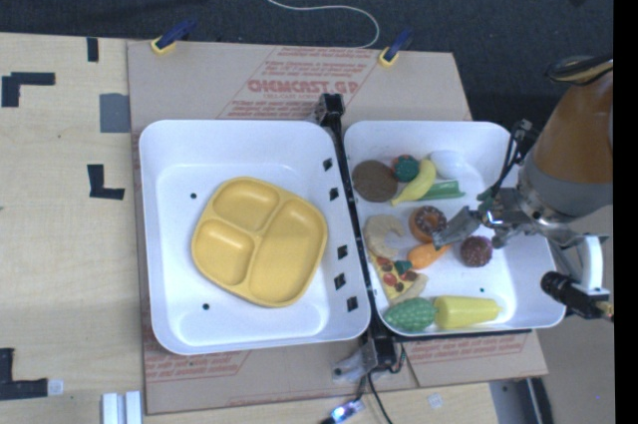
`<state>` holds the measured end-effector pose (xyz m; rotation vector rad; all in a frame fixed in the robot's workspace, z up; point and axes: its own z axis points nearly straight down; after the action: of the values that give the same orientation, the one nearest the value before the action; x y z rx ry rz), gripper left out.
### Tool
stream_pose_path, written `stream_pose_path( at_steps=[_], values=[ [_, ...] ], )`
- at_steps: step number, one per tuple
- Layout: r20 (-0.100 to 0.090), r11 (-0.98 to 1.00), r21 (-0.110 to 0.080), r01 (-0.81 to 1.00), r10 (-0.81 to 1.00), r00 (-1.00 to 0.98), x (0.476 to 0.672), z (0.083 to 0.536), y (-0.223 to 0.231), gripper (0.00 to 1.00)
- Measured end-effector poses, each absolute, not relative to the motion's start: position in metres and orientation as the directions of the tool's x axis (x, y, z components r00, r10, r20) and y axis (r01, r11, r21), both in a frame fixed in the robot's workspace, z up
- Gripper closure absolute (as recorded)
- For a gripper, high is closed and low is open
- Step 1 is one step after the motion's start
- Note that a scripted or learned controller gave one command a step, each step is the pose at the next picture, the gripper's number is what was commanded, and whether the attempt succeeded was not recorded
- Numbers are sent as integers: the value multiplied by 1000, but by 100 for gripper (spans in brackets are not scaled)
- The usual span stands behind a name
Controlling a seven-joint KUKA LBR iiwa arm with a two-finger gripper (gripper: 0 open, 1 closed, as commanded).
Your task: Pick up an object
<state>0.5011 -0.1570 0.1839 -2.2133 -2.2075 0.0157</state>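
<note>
The right bin (498, 145) holds several toy foods: a brown cookie (375, 181), a banana (420, 183), a teal ball (406, 167), a chocolate donut (429, 219), an orange carrot piece (427, 256), a dark red berry (476, 251), a pizza slice (400, 279), a green vegetable (411, 314) and a yellow corn cob (466, 311). My gripper (465, 226) reaches in from the right, low over this bin. It sits between the donut and the dark red berry, close to both. Nothing visibly hangs from it.
The left bin (164, 212) holds a yellow divided plate (259, 240). A black divider (344, 212) joins the two bins. Both stand on a cardboard sheet (299, 83) held by clamps. The grey and orange arm (573, 163) covers the right bin's right rim.
</note>
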Motion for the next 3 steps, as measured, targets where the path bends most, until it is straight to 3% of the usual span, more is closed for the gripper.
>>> stream_pose_path(
  at_steps=[1,2,3],
  values=[
    [1,1,-8,1000,1000,-1,504,189,-157,0],
    [4,1,-13,1000,1000,-1,502,125,-147,0],
    [5,0,2,1000,1000,0,505,88,-147,0]
  ],
)
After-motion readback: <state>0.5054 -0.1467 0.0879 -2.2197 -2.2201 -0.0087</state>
